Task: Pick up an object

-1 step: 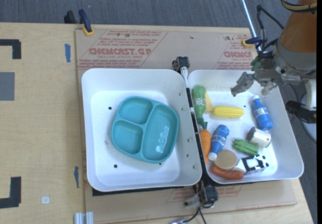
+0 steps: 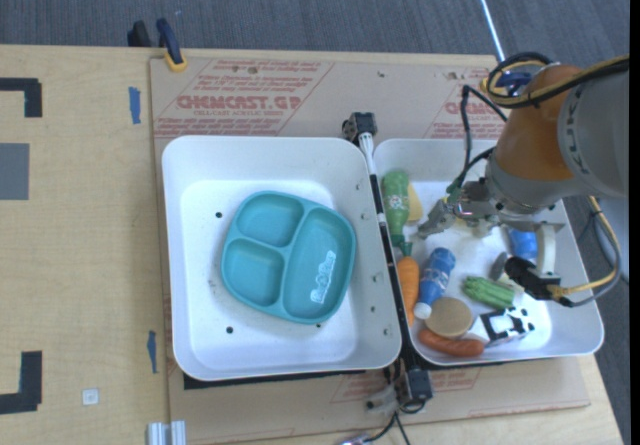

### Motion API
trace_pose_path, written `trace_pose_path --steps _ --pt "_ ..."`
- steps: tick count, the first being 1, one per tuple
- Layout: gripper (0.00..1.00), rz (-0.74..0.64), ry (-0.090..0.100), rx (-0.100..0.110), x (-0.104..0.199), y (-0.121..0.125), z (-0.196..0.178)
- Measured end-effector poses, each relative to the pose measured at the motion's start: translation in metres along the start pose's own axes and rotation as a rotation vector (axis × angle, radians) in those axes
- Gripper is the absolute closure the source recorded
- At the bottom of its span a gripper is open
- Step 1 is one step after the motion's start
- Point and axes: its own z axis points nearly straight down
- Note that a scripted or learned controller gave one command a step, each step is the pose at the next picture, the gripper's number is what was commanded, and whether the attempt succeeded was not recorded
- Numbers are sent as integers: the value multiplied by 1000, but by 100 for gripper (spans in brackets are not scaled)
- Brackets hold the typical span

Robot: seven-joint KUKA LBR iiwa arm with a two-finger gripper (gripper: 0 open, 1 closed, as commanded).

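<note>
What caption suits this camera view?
Gripper hovering over toys in the right bin; teal tray in the left bin.

Both bins white: left bin [image 2: 190, 263], right bin [image 2: 580, 328]. Tray [image 2: 287, 255] in the left one is teal. Right one: green bottle [image 2: 396, 195] with yellow label, orange carrot [image 2: 408, 278], blue bottle [image 2: 436, 275] with white cap, tan disc [image 2: 451, 317], green pod [image 2: 487, 290], black-and-white checker tag [image 2: 510, 325]. Arm [image 2: 560, 148] grey with orange band. Bench [image 2: 70, 263] tan, red print on board [image 2: 240, 93].

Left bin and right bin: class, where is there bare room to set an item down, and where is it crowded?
Free: the left bin floor around the teal divided plate, and the plate's compartments. Crowded: the right bin, packed with toy food beneath the arm.
</note>
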Motion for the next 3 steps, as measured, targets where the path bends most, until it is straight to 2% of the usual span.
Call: trace_pose_path --steps 1,2,3 --pt "0 209 1 2 17 -62 0" --pt "100 211 0 -2 17 -61 -10" --pt "100 447 -1 3 49 -108 -99"
